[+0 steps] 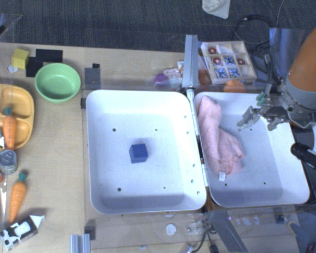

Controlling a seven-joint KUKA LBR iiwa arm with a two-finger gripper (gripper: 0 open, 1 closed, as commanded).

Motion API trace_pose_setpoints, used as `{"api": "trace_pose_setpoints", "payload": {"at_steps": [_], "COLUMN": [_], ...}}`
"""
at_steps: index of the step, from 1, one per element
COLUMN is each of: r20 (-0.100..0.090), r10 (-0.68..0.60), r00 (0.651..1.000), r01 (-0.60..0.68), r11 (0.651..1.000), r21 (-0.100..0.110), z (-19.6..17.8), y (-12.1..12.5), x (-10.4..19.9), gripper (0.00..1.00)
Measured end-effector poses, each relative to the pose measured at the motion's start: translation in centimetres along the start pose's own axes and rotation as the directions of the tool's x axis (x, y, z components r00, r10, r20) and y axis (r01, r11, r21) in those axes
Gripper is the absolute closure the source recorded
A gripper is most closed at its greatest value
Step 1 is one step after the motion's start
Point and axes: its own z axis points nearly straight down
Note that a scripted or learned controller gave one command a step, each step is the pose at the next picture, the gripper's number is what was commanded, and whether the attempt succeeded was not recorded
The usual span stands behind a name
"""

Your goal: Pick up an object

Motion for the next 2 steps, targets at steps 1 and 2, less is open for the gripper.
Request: {"api": "trace_pose_setpoints", "payload": {"at_steps": [1, 2], "r20": [-0.001, 0.006], "r10": [-0.115, -0.347], "r00": [0.993, 0.938], "r01": [0.115, 0.347], "r11": [0.993, 0.938], "r21": [0.002, -0.012], "z": [15.2, 16.9], "y": [-3.0, 2.0], "x": [0.6, 0.6], "gripper": [0.0, 0.0]}}
